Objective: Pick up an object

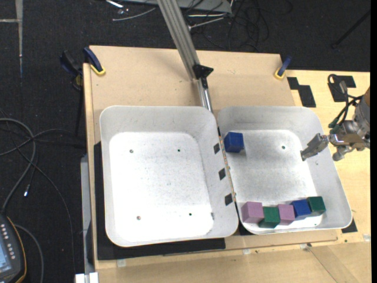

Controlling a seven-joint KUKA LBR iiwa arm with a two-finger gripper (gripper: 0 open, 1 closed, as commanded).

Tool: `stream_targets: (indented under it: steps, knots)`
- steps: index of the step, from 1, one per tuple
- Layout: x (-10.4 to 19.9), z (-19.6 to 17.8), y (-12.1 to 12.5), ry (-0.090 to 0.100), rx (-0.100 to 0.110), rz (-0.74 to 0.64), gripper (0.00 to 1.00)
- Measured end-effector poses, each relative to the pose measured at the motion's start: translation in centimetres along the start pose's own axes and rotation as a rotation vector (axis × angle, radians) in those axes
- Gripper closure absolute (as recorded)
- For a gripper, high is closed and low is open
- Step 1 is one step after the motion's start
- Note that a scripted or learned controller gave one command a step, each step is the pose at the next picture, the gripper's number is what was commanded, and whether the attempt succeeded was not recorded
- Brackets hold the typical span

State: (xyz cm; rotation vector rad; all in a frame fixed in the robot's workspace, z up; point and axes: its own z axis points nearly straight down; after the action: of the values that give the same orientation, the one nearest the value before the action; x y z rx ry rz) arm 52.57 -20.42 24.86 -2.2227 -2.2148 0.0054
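Note:
A blue cube (234, 141) sits alone near the upper left of the right bin (265, 115). Along that bin's front wall runs a row of cubes: purple (253, 211), green (271, 216), pink-purple (286, 212), blue (301, 207) and dark green (316, 204). My gripper (325, 151) hangs over the bin's right rim, far right of the lone blue cube and above the row. Its fingers stand open with nothing between them.
The left bin (109, 158) lies beside the right one, with black clips along their shared edge. A metal pole (179, 31) slants in from the top to the bins' junction. Clamps sit at the bench's back corners.

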Motion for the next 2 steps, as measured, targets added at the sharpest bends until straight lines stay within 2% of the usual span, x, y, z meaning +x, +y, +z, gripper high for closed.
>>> stream_targets:
  steps: [1,2]
  knots:
    - [-1.9,15.3,-1.2,0.002,-0.008,-0.004,0.0]
    - [-0.9,0.3,0.2,-0.004,-0.015,-0.008,0.0]
